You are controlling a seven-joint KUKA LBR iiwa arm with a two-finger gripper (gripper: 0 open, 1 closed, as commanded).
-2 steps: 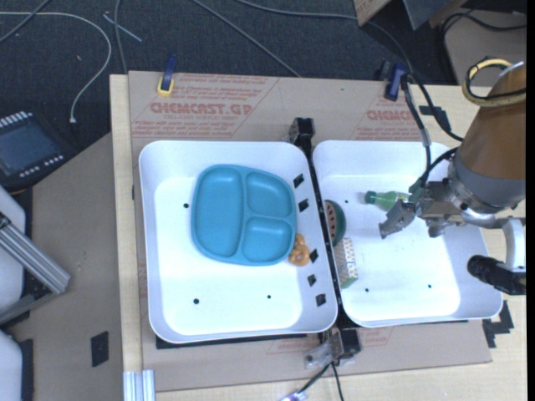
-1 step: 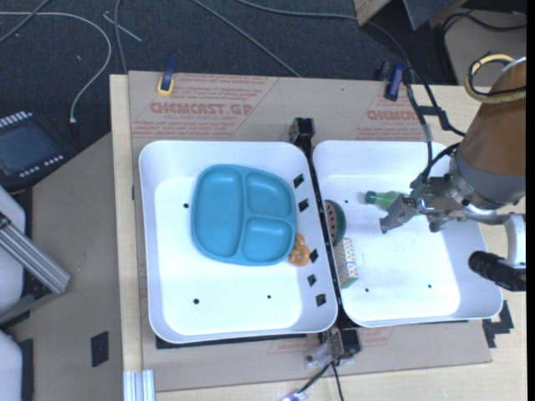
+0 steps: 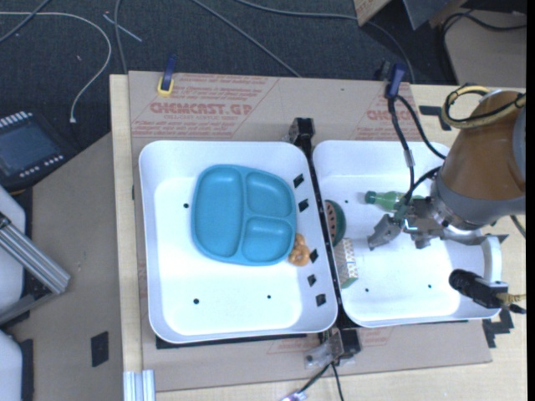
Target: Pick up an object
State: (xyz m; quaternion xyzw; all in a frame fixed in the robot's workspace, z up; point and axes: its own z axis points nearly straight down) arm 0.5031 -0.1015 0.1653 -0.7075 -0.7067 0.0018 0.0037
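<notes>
- Camera view: the arm (image 3: 485,165) reached in from the right of the frame and hung over the right bin (image 3: 418,307), with its end effector (image 3: 399,226) low in the bin's middle.
- Whether the end effector was released or clenched could not be told; its tip was small and dark against the white floor, and nothing showed between its parts.
- A green bottle (image 3: 383,198) lay on its side just above and left of the end effector, close to it; whether the two touched could not be told. Judged from the task, this was the likeliest thing to be picked, being the nearest.
- Along the right bin's left wall, centre of the frame, lay a round dark-striped object (image 3: 334,220) and below it a pale speckled packet (image 3: 349,266). Both hugged the wall, which would probably make them awkward to grasp.
- The left bin (image 3: 167,291) held a blue tray (image 3: 242,214) with three sections, upper centre of that bin, and a small orange object (image 3: 298,250) touching the tray's lower right corner, near the divider.
- The divider between the bins stood between the arm and those things.
- The bins sat on a cardboard-covered worktop (image 3: 251,98); cables trailed across the dark floor at the upper left.
</notes>
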